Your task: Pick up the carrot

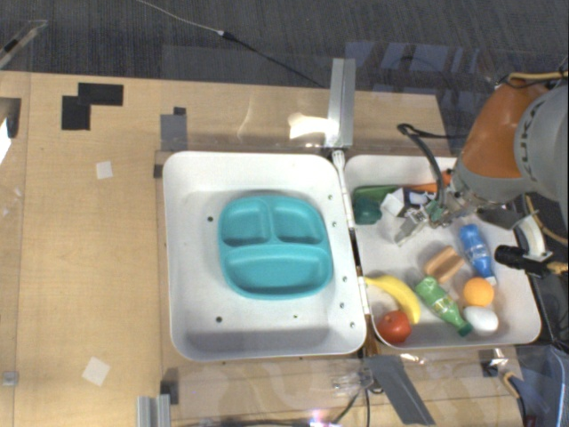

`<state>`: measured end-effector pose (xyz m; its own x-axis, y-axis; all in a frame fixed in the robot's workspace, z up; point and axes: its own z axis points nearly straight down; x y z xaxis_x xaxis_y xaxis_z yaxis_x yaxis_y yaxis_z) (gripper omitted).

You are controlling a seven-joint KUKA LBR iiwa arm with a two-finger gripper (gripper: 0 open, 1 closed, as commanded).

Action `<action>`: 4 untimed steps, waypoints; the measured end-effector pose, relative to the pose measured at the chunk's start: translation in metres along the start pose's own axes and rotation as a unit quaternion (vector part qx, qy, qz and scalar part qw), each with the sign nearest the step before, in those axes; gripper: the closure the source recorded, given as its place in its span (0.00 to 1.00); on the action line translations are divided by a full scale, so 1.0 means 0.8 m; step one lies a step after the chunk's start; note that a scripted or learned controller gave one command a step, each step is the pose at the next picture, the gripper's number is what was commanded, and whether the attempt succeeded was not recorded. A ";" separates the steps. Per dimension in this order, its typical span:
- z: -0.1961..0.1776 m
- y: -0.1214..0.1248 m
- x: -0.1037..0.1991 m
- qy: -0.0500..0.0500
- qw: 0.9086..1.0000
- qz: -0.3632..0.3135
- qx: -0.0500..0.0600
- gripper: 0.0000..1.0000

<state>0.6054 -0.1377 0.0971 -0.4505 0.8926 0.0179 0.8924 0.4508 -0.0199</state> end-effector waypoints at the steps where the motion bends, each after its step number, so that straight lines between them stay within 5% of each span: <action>1: -0.014 -0.036 0.007 -0.011 1.000 -0.017 -0.012 0.00; 2: 0.012 -0.031 -0.011 -0.009 0.984 0.179 -0.015 0.00; 3: 0.012 -0.072 -0.016 -0.009 0.983 0.184 -0.016 0.00; 4: 0.012 -0.063 0.005 -0.012 0.995 0.097 -0.016 0.00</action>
<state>0.5586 -0.1566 0.0888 -0.2707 0.9626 -0.0064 0.9626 0.2708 0.0111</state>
